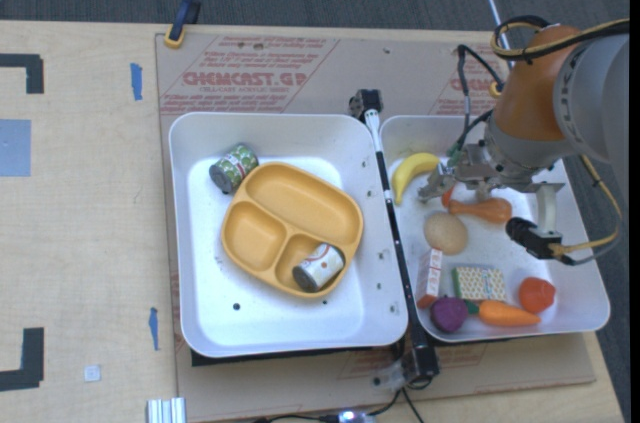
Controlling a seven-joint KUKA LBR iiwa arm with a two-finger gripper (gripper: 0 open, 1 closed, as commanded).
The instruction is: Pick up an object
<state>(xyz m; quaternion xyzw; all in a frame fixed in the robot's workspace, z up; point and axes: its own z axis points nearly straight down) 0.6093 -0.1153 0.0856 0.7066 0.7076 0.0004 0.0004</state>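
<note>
Gripper (462,183) low over carrot (483,209), beside banana (412,173); finger state: can't tell. Risk: nudges banana, grabs nothing.

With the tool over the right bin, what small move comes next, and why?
Probably a short straight descent: the tool sits just above the orange carrot, beside the banana, and nothing is seen in its grip. Its finger state is unclear.
</note>
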